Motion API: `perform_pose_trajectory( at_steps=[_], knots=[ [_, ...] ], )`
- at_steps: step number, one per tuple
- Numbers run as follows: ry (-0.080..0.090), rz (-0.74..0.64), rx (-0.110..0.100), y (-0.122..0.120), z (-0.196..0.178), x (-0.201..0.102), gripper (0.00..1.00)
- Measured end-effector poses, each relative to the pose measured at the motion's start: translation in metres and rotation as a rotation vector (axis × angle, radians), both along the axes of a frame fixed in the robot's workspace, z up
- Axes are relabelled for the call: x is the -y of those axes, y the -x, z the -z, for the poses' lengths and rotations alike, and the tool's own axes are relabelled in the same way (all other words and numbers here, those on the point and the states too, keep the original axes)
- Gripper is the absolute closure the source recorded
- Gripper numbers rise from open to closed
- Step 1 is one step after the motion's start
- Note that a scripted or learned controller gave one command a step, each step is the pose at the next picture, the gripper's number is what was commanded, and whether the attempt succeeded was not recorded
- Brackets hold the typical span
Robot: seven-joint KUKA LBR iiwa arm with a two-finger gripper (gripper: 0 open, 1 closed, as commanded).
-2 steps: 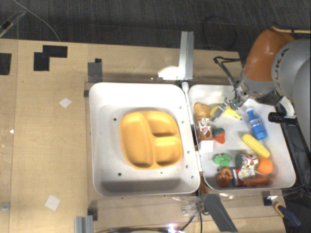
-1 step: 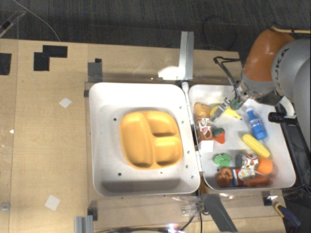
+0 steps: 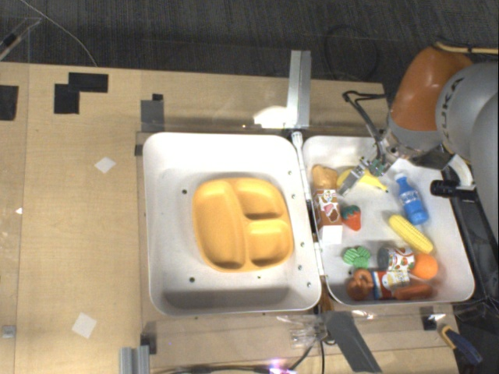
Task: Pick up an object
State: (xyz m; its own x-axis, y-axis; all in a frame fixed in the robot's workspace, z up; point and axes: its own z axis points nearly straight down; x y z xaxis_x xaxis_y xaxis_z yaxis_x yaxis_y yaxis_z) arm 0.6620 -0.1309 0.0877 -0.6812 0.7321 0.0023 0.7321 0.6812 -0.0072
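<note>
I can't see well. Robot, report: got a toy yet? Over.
Gripper low in right bin, above yellow toy. No visible hold. Blue bottle, corn close by.

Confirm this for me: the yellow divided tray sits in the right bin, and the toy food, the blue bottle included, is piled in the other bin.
Not quite. The camera view shows the yellow divided tray in the left bin, not the right. The toy food and the blue bottle lie in the right bin, where the gripper reaches in.
</note>
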Motion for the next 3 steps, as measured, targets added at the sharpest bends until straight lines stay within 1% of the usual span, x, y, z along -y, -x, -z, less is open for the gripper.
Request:
perform_pose_trajectory(
  at_steps=[3],
  knots=[
    [0.000,0.000,0.000,0.0000,0.0000,0.0000,0.00]
  ],
)
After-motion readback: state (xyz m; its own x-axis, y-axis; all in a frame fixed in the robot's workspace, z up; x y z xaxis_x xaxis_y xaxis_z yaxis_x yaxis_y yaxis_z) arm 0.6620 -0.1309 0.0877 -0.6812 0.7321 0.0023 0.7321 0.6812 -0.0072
